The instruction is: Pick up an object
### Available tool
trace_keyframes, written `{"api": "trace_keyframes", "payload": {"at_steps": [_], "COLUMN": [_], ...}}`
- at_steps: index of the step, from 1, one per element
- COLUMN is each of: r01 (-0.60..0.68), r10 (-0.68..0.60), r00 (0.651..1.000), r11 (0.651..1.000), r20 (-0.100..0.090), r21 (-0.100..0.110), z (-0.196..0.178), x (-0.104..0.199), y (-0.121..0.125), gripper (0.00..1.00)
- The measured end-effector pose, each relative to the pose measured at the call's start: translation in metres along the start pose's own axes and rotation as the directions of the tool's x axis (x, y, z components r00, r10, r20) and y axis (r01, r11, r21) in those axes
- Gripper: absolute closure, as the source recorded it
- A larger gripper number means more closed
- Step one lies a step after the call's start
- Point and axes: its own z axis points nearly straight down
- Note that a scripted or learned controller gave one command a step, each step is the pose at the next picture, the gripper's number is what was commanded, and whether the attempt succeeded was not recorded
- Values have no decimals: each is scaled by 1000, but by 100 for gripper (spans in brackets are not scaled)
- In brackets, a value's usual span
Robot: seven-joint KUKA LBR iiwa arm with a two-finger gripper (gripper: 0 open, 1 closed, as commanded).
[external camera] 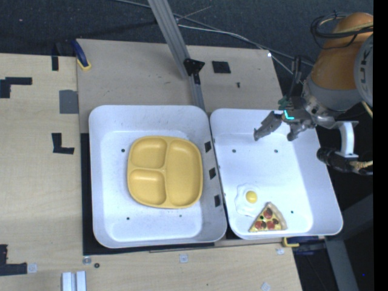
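- The arm point(339, 59), grey with an orange band above the wrist, reached in from the right of the camera view and hung over the far part of the right bin point(315, 180).
- Its gripper point(280, 130) pointed down toward the bin floor with the two fingers spread apart and nothing between them; one finger point(265, 128) angled out to the left, the other sat nearer the wrist.
- A toy fried egg point(247, 200), white with a yellow yolk, lay on the floor of the right bin near its front edge, well apart from the gripper.
- A toy pizza slice point(267, 218), with red spots on a tan wedge, lay just beside the egg on its right and nearer the front rim, touching or almost touching it.
- The left bin point(109, 162) held a yellow plate point(164, 171) with three compartments, lying flat near the middle of the bin.
- Both bins stood side by side on the wooden bench point(36, 180), their inner rims meeting.
- A grey metal bar point(170, 23) slanted down from the top of the view to the gap between the bins.
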Motion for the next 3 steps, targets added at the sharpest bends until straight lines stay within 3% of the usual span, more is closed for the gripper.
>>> {"api": "trace_keyframes", "payload": {"at_steps": [1, 3], "r01": [0, -1], "r10": [0, 1], "r00": [1000, 1000], "r11": [1000, 1000], "r20": [0, 0], "r21": [-1, 5], "z": [0, 115], "x": [0, -1], "y": [0, -11], "gripper": [0, 0]}}
